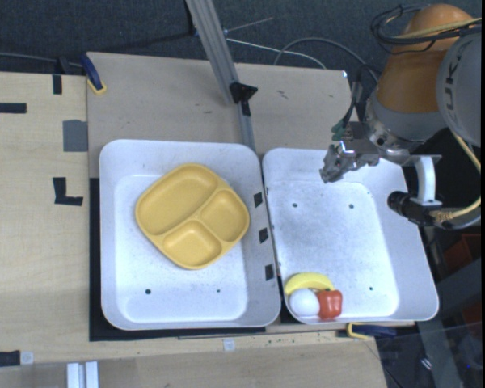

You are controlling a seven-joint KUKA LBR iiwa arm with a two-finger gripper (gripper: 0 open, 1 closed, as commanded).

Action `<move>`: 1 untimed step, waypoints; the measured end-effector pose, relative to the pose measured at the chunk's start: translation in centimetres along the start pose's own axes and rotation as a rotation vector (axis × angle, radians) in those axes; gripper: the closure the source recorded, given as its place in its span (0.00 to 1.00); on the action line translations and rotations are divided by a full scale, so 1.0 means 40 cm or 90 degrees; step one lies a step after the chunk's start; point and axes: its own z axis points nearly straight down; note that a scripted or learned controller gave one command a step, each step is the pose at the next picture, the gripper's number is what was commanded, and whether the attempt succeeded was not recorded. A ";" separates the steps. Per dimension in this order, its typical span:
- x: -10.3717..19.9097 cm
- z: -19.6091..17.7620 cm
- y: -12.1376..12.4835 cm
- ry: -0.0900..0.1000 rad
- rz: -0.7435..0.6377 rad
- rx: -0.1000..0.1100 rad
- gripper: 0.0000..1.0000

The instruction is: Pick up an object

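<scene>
While the gripper (337, 168) hangs over the far edge of the right bin (388, 241), honestly nothing's been picked up as far as I can see. Can't tell if it's spread or closed from this angle, too small and dark. The candidates sit well apart from it: a yellow, white and red cluster of toys (314, 296) in the near corner, plus a yellow divided plate (192, 215) in the left bin (117, 217). Whole grab left to do.
</scene>
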 end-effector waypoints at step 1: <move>0.138 0.043 -0.008 -0.001 0.000 0.002 1.00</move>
